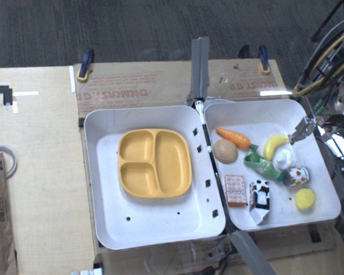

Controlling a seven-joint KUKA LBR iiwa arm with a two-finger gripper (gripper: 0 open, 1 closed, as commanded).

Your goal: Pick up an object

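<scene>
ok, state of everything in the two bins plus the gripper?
tray: left bin, flat, compartments bare
carrot: right bin, lying down
banana: right bin, by the gripper
green bottle: on its side
red box: lying flat
carton: tipped over
lemon: resting loose
gripper: over right bin, holding nothing visible

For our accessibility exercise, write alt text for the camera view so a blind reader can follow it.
A robot gripper reaches from the right over the right bin, beside a banana. The bin also holds a carrot, a green bottle and other toy foods. The left bin holds a yellow divided plate.
</scene>
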